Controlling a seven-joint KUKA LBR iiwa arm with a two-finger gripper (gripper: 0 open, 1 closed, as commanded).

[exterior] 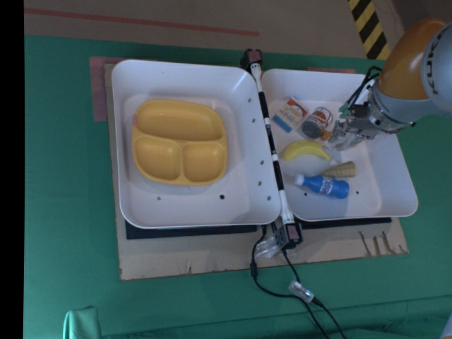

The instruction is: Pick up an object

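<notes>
The right bin holds a yellow banana, a blue bottle with a white cap, a tan cone, a small tin can and a white, orange and blue packet. My gripper hangs over the right bin's middle, just right of the can and above the cone. Nothing shows between its fingers.
A yellow divided plate lies in the left bin. A black and white divider bar runs between the bins. Cables trail over the green mat in front.
</notes>
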